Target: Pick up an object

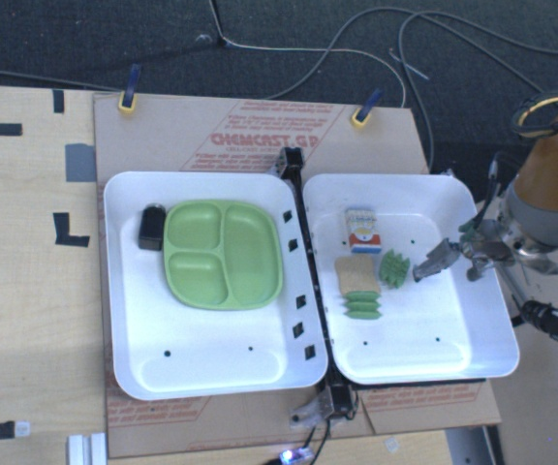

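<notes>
Left bin [134, 356] sits closest to the lens, butted against the right bin [453, 356], the seam pinned by black clips so neither slides. Cardboard sheet [260, 134] underneath is clamped at the back edge, same reason. Green divided plate [224, 254] fills the left bin's middle; black block [151, 228] touches its left rim. Candidates cluster in the right bin: small carton [362, 230], tan slab [356, 276], green leafy piece [393, 267], green pod [362, 305] just below the slab. Gripper [432, 263] hangs over the right bin beside the leafy piece, tilted in from the right; can't tell its opening. Nothing visibly gripped.
</notes>
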`<action>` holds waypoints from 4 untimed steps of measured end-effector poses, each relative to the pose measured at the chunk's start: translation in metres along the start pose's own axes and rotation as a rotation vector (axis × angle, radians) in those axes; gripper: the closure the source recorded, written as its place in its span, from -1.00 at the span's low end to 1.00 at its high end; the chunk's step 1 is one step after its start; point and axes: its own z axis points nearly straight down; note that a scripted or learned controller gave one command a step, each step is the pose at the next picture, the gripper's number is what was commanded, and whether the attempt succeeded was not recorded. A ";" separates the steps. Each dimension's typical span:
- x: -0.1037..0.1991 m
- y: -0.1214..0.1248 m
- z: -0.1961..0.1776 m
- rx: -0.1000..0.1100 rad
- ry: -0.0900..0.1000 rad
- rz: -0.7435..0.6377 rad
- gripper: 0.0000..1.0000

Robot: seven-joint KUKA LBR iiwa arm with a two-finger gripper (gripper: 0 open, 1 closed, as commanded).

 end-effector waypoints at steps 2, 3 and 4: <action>0.005 0.002 0.058 -0.005 -0.001 -0.003 -1.00; 0.006 0.001 0.112 -0.007 -0.002 -0.004 -1.00; 0.006 0.002 0.100 -0.009 -0.002 -0.004 1.00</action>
